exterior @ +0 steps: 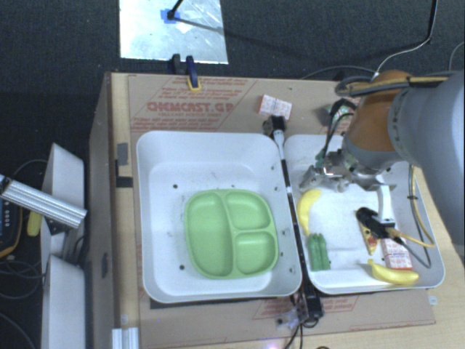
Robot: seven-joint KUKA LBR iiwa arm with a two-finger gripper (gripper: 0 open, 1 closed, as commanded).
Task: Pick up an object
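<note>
Nearest, the right bin (429,271) holds a yellow banana (393,273), a small carton (395,251) and a green block (319,251). Farther up, a second banana (308,204) lies just below the gripper (333,173) (finger state unclear). Left of the gripper, the left bin (156,158) holds a green divided plate (231,233).

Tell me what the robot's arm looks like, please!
The arm is a fat, round, grey tube with a smooth, shiny orange band near its wrist. Thin black cables loop beside the orange part. Below that sits the end effector, made of silvery grey metal pieces with dark bits.
</note>
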